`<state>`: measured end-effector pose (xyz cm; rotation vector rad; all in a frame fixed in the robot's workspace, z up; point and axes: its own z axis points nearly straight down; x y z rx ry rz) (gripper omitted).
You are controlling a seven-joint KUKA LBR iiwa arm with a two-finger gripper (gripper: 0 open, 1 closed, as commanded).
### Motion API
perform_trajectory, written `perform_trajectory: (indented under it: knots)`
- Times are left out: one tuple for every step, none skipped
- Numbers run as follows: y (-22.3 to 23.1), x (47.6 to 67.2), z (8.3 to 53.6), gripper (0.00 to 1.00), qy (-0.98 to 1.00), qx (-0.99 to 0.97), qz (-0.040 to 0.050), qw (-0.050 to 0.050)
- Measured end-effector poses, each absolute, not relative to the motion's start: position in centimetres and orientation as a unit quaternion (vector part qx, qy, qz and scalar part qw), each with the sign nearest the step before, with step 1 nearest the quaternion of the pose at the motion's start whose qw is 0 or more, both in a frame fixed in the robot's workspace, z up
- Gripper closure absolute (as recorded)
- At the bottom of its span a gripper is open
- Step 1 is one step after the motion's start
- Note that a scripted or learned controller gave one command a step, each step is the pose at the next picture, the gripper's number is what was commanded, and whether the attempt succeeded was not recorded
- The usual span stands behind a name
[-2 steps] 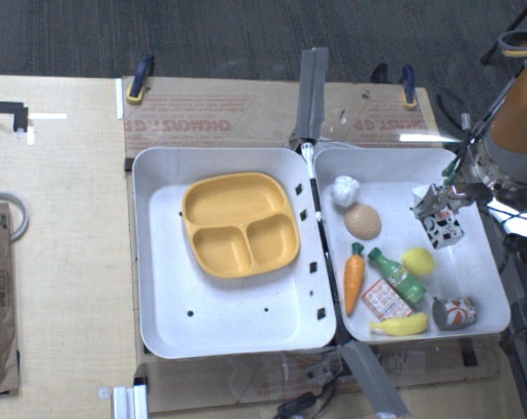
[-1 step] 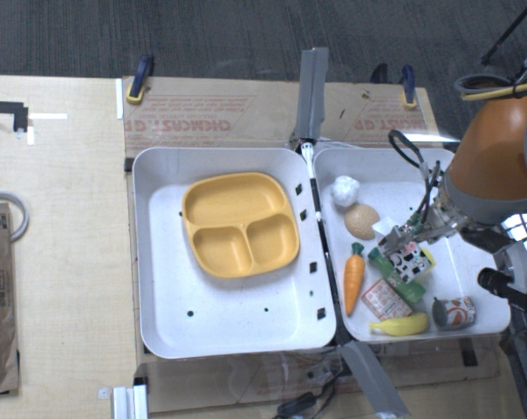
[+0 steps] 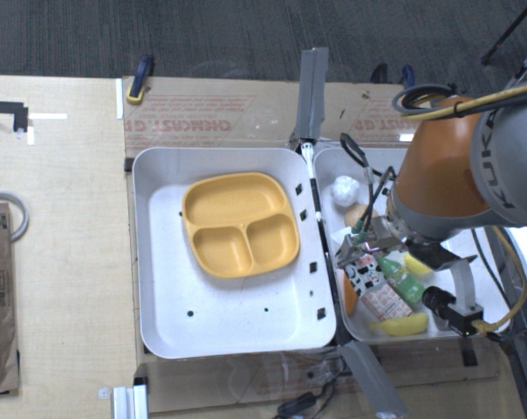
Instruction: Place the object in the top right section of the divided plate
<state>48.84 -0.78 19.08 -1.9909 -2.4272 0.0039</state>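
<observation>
A grey robot arm with an orange band is reaching from the right and hanging low over the right-hand white bin [image 3: 499, 330], where its gripper [image 3: 361, 244] is sitting among crowded items; whether it is clenched or released cannot be told. The bin is holding a white crumpled ball [image 3: 344, 188], a green bottle [image 3: 401, 273], a yellow banana-like piece [image 3: 401, 325] and a printed packet [image 3: 381, 299], all touching or overlapping, and which one is the task's object is unclear. The yellow divided plate [image 3: 242, 223] is lying in the left bin [image 3: 159, 321], well apart. The risk, as a judgement: in such clutter, the grasp may be closing on two items, or on a slippery edge that drops while crossing the wall between bins.
</observation>
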Motion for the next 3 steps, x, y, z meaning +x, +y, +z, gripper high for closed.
perform_trajectory:
  knots:
    - [0.2, 59.9, 26.6, 1.00, -0.767, -0.642, 0.0014, -0.001]
    - [1.6, 51.2, 20.4, 1.00, -0.792, -0.610, 0.0019, 0.001]
    - [1.6, 51.2, 20.4, 0.00, -0.792, -0.610, 0.0018, 0.001]
